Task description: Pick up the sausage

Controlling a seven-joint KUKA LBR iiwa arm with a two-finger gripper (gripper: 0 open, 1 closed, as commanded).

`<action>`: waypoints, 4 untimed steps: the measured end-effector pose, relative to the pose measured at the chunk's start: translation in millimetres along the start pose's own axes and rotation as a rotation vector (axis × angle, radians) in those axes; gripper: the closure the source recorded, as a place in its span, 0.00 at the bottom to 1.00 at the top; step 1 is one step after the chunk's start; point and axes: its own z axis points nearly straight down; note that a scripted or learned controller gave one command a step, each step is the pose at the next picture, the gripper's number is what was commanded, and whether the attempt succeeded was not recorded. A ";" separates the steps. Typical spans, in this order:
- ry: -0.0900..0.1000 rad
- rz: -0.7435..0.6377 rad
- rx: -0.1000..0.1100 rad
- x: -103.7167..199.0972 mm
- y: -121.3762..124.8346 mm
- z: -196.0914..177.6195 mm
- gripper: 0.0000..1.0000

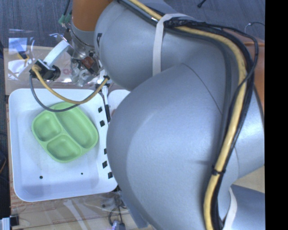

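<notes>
Sausage: where it lies, you cannot tell, and so you cannot place it against the claw either. Your left bin holds a green plate with three compartments, lying flat toward the far side, and two small dark specks sit on the white floor nearer you. Of the right bin you get just a sliver of its far corner, because the grey arm covers the rest. The claw hangs at the left bin's far rim, below the orange band. It's a blurred tangle there, so whether it is spread or pressed together you cannot tell. A yellow cable loops over the plate's far edge.
</notes>
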 end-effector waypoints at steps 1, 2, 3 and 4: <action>-0.007 -0.172 0.003 -11.9 -42.0 154.8 1.00; -0.004 -0.672 0.003 -91.6 -67.4 231.6 1.00; 0.004 -0.590 -0.002 -127.8 -43.1 226.9 1.00; -0.061 -0.583 0.057 -51.5 -33.4 232.6 1.00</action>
